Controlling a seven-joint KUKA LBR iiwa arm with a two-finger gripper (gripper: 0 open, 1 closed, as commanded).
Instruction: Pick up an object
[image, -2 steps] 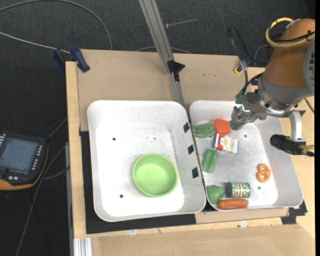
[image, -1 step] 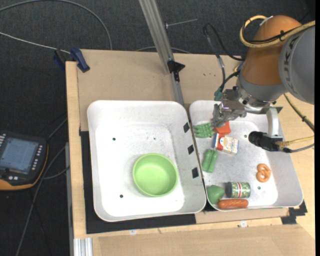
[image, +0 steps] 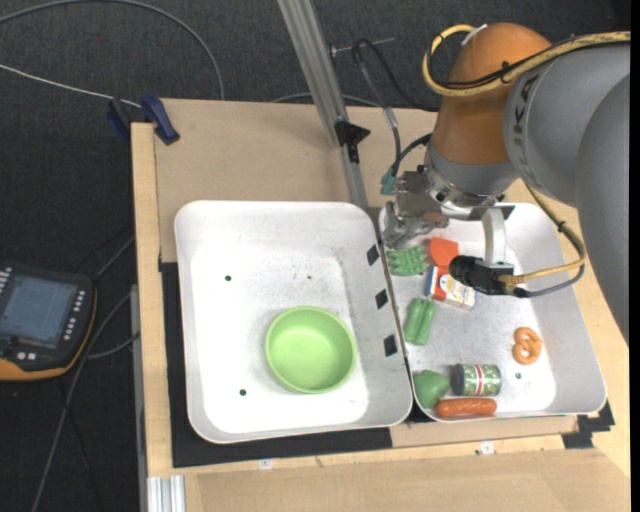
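— Nearest the lens, what is that along the front wall of the right bin (image: 585, 385)?

— Lying against that wall is a red sausage (image: 466, 407), with a green-banded can (image: 475, 379) on its side just behind it and a rounded green piece (image: 431, 386) at the corner. They sit low against the rim, which I judge makes them awkward for me: the wall leaves little room for a finger on that side.

— So where are you instead?

— My gripper (image: 403, 228) hangs at the back left corner of the right bin, close to the divider, right over a pale green toy (image: 407, 262). Beside it lie a small carton (image: 447, 282) with an orange top and, farther forward, a green pickle-like piece (image: 418, 321). A pretzel (image: 526, 345) sits apart to the right.

— Are you holding anything?

— I cannot tell. My wrist and its cables block the tips, so whether they are wide, narrow or closed on something is hidden from above.

— And the left bin (image: 200, 240)?

— It holds a green bowl (image: 310, 348) near its front. I take the pale green toy as my likely target, since it lies directly beneath me and clear of its neighbours.
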